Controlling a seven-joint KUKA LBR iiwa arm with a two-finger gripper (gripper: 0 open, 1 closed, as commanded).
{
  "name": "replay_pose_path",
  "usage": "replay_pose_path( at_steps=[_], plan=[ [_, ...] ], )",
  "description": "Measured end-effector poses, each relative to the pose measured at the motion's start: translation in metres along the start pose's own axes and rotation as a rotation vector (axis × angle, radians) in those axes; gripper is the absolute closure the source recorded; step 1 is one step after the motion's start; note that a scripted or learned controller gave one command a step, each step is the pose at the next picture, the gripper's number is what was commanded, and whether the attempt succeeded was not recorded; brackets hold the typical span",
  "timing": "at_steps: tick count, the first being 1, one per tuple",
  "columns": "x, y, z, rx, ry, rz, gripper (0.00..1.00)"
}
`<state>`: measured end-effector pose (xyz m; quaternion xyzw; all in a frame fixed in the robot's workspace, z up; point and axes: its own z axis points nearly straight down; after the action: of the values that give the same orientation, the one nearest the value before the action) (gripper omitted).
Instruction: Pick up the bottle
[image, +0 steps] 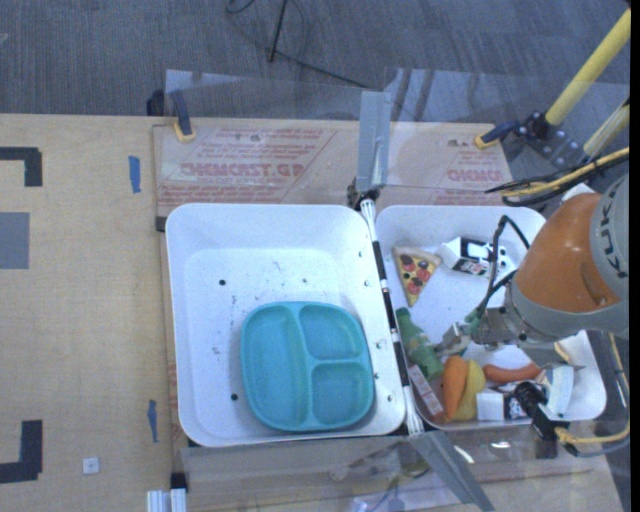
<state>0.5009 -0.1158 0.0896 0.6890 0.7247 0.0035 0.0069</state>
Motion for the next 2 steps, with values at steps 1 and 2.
replay_pose_path(
  at_steps=[1,2],
  plan=[
    [0.012,0.027,0.001,0.004,-0.003,0.466,0.0],
    [0.011,0.027,-0.009,0.003,-0.008,0.464,1.0]
  ],
)
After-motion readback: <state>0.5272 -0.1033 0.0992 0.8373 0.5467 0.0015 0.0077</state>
